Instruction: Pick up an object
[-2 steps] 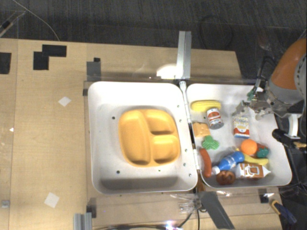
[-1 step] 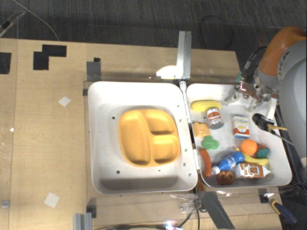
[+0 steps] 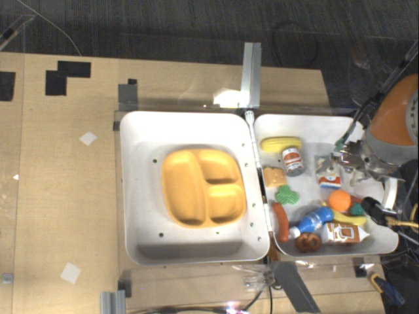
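Over the right bin (image 3: pixel 308 126), your gripper (image 3: pixel 347 157) hung near the far right wall, just above the small carton (image 3: pixel 329 176) and orange (image 3: pixel 340 201). Can't tell its state. Toys crowded that bin: corn (image 3: pixel 280 143), can (image 3: pixel 292 161), bottle (image 3: pixel 312 220). Left bin (image 3: pixel 141 175) held the yellow tray (image 3: pixel 201 186).

Two white bins (image 3: pixel 131 175): one yellow divided tray (image 3: pixel 203 188) in one, about ten toy food items (image 3: pixel 308 201) in the other.
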Tool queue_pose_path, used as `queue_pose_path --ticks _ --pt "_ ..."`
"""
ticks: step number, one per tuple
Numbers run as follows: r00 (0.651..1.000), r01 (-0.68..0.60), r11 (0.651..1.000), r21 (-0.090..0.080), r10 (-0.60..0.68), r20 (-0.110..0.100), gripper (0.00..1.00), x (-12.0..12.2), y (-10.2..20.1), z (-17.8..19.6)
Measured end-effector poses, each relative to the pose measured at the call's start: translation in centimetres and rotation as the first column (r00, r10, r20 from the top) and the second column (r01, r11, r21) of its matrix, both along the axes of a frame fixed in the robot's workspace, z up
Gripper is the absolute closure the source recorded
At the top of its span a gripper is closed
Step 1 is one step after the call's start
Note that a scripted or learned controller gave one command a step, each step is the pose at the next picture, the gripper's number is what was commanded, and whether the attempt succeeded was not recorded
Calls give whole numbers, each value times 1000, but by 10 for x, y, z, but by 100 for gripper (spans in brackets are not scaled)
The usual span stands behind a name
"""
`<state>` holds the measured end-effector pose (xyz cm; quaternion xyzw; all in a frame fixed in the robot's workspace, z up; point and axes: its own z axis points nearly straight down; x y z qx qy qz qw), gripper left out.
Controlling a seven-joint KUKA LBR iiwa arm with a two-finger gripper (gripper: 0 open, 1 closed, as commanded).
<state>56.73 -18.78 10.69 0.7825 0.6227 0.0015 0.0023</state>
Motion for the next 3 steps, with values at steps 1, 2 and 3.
queue_pose_path --ticks 1,2,3 --pt "1000 2 1000 0 -2 6 0 -13 3 -18" --pt "1000 -1 1000 -3 1 12 100 -10 3 -6" --pt "997 79 997 2 -79 4 100 -36 56 92"
